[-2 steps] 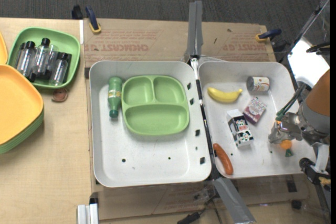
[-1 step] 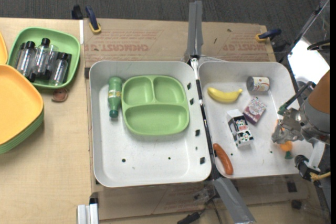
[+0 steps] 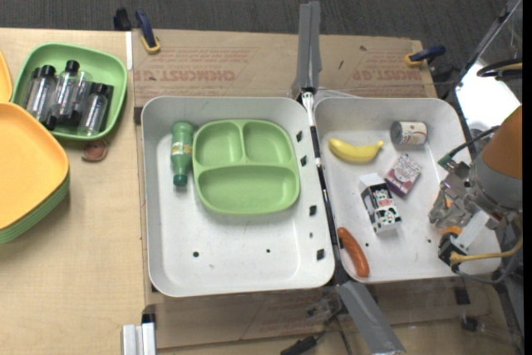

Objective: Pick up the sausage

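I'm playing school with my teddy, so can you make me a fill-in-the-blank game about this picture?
1. The sausage lies in the ____ bin, near its front left corner.
2. The banana is coloured ____.
3. The green divided tray has ____ compartments.
4. The green bottle lies on the ____ side of the divided tray.

Missing words: right; yellow; three; left

Sausage (image 3: 353,252): reddish-orange, lying flat, slanted, at near-left corner of right bin (image 3: 416,268), against left wall
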